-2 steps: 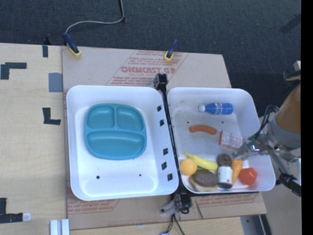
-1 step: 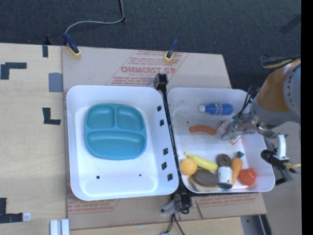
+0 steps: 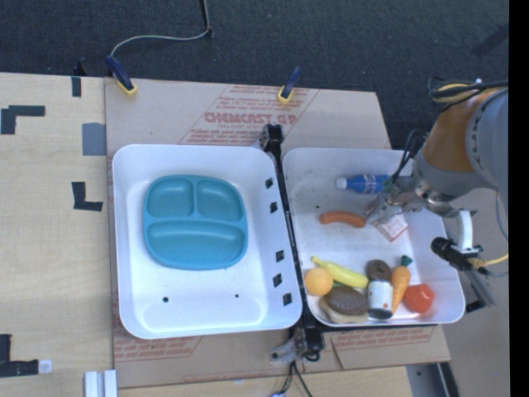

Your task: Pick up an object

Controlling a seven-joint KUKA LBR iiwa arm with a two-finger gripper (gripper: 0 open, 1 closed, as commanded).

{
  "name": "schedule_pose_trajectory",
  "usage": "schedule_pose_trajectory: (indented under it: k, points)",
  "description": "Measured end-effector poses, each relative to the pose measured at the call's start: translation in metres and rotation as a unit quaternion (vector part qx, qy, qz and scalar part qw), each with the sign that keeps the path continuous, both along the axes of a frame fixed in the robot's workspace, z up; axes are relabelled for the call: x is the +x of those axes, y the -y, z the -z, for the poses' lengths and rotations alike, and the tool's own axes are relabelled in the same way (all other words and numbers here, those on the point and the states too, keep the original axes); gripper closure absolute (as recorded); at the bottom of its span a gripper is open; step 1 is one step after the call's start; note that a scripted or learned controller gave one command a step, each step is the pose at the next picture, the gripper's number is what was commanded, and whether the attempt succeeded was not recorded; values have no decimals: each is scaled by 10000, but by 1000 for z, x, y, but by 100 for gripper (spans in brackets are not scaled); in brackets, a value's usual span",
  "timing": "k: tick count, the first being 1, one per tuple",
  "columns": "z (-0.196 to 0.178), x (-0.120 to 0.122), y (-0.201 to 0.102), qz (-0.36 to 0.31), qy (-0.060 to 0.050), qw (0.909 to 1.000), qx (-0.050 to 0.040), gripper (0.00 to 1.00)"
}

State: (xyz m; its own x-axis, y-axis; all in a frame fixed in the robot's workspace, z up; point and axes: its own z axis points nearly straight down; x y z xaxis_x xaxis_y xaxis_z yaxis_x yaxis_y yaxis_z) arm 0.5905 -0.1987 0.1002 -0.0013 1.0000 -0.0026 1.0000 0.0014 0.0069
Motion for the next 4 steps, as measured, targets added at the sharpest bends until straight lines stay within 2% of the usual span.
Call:
schedule_pose_trajectory:
  k: [1, 2, 3, 4]
  points:
    - [13, -4, -51, 0, -15, 10000, 5, 100]
    - [3, -4, -52, -2, -14, 10000, 5, 100]
    - [-66, -64, -31, 9, -36, 10000, 8, 100]
    - [-66, -64, -31, 8, -39, 10000, 12, 0]
